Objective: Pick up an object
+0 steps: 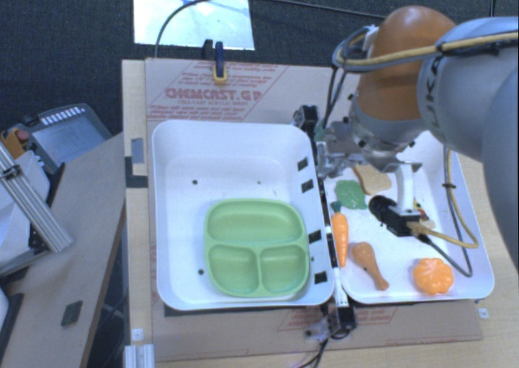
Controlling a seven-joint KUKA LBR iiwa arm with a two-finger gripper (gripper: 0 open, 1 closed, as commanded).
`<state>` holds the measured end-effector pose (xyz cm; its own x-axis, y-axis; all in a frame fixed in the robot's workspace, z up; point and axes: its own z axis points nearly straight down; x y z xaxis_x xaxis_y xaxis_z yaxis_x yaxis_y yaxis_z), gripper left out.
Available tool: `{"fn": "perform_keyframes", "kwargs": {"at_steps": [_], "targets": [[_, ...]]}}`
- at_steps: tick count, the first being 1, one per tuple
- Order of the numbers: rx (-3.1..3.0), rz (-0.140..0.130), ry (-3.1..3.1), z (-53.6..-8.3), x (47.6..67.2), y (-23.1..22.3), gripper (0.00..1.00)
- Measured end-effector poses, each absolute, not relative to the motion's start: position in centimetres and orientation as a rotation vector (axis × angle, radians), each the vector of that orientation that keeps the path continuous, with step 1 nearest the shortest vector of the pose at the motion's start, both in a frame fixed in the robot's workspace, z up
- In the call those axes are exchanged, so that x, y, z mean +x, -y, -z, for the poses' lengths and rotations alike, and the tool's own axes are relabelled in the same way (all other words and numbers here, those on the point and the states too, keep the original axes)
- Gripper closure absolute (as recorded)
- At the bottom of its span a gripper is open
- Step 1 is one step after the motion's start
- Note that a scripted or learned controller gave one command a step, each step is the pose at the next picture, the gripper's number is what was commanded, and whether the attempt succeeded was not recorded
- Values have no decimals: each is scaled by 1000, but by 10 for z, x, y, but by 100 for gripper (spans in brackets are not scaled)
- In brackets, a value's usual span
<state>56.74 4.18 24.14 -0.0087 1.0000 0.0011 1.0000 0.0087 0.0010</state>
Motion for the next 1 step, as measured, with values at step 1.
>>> {"fn": "perform_keyframes", "kwargs": {"at_steps": [1], "targets": [[-2211, 3, 2231, -241, 560, -95, 100]]}}
